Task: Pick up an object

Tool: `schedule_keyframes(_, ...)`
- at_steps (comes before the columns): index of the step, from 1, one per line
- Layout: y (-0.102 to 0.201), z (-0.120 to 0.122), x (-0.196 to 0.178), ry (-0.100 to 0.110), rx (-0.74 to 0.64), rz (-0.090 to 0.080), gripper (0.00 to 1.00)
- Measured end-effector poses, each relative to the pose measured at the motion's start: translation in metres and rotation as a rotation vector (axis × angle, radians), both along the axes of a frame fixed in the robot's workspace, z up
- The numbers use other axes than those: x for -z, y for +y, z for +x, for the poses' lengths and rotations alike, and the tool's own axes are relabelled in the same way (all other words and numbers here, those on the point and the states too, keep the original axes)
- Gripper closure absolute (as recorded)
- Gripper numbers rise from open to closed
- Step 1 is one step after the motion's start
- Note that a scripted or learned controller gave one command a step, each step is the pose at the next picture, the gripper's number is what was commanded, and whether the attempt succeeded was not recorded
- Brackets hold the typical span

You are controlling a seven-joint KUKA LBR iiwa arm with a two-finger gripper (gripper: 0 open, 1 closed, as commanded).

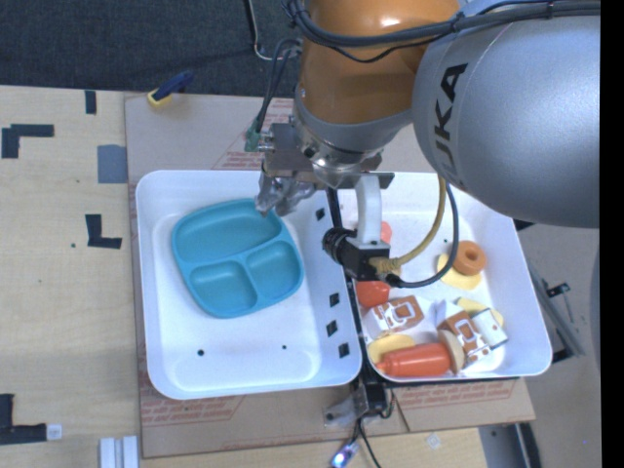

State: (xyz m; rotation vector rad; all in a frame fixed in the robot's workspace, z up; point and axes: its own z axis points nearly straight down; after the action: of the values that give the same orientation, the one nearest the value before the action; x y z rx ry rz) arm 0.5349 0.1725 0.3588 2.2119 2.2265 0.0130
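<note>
The gripper (275,199) hangs at the blue tray's (237,258) far right rim; the arm (468,86) hides the right bin's (531,344) far part.

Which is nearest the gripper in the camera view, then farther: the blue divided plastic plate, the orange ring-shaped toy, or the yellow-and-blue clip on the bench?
From the gripper:
1. Blue divided plastic plate, left bin, just below it.
2. Yellow-and-blue clip, bench, upper left.
3. Orange ring-shaped toy, right bin.

blue three-compartment plate (237,257) | flat, upright | left bin (156,291), upper part
</note>
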Motion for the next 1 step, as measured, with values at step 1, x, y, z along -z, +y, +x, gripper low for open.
schedule_keyframes(1,-0.0677,0.0002,0.0776,0.017,0.012,-0.008,1.00)
